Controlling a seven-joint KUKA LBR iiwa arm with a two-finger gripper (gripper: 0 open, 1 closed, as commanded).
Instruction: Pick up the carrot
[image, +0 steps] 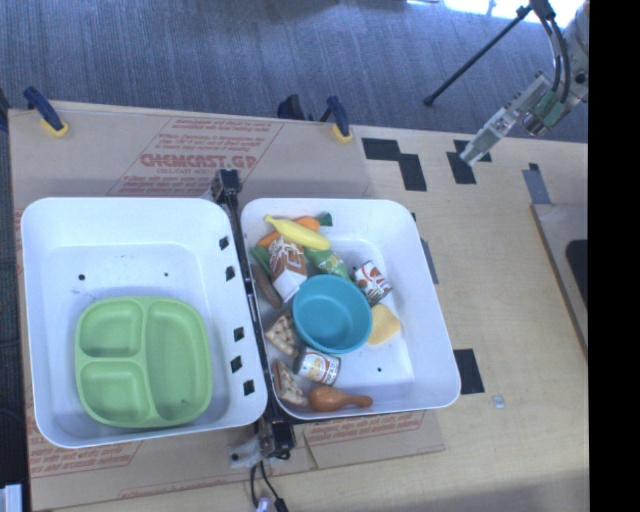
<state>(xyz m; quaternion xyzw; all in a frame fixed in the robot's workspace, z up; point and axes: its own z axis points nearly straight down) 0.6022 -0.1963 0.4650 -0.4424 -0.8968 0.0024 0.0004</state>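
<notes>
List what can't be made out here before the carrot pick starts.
- Carrot: the banana lies across it in the camera view, so just an orange bit with a green tip shows.
- Gripper: small and blurred at the upper right, so finger state is unreadable.
- Items beneath the blue bowl: partly covered by it.
- Can label: too small to read.

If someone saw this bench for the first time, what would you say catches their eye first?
Probably the green divided plate, alone in the left bin. Next, the blue bowl amid the crowded toy food in the right bin, with a yellow banana near its far end. The hand is at upper right, away from both bins.
</notes>
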